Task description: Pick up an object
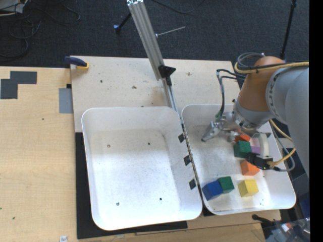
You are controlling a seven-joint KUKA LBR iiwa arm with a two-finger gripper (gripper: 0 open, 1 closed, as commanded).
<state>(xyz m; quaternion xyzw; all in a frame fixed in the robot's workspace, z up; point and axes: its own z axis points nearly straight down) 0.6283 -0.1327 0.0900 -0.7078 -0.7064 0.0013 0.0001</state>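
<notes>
My gripper (pixel 211 133) hangs low over the back left part of the right bin (pixel 217 158), above bare bin floor, and nothing shows in it. Just right of it lie a dark green block (pixel 242 148), a pale pink block (pixel 256 146), a small red-orange piece (pixel 244 138) and an orange block (pixel 249 168). Near the bin's front sit a blue block (pixel 212 189), touching a green block (pixel 226 184), and a yellow block (pixel 248 187). The grey arm with its orange band (pixel 260 87) covers the bin's back right corner.
The left bin (pixel 101 117) lies beside the right one, with small black clips on the shared rim. A slanted aluminium bar (pixel 149 34) rises from behind the bins. A blue clamp (pixel 75 62) sits at the bench's back left corner. Cables trail by the arm.
</notes>
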